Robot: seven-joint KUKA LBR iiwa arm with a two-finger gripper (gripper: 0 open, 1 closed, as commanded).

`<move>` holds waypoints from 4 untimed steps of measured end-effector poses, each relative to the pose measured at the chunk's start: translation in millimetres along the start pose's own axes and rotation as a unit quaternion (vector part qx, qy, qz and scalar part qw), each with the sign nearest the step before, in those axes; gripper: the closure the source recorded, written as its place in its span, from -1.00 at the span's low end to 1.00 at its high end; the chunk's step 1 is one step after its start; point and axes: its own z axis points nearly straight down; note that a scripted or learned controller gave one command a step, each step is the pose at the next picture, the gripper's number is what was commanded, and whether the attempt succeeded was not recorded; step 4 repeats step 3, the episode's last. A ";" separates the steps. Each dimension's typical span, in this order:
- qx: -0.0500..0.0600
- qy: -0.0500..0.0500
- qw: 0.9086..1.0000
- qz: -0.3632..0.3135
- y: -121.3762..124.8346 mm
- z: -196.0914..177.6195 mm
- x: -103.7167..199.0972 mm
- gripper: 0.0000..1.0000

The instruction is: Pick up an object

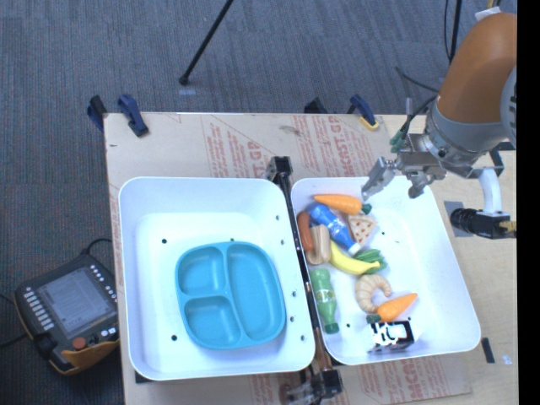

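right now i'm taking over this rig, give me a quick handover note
Gripper: open, holding nothing, above the far edge of the right bin.
Objects: all lie in the right bin: two carrots, blue bottle, banana, shrimp, green bottle, hot dog, pizza slice.
Left bin holds a blue divided plate.
Done: nothing picked.
Left: descend, grasp one object, lift.

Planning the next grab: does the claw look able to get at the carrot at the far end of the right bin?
Probably yes. The claw hovers just right of that carrot, which lies on top of the pile with nothing over it; only the blue bottle crowds its near side.
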 end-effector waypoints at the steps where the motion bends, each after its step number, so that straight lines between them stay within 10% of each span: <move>1: 0.000 0.000 1.000 0.016 18.7 166.0 17.2 -1.00; 2: 0.002 0.001 1.000 0.018 18.1 158.6 16.4 1.00; 3: -0.001 0.000 1.000 0.017 -29.7 47.5 53.3 1.00; 4: -0.001 0.000 1.000 0.017 -29.7 47.5 53.3 1.00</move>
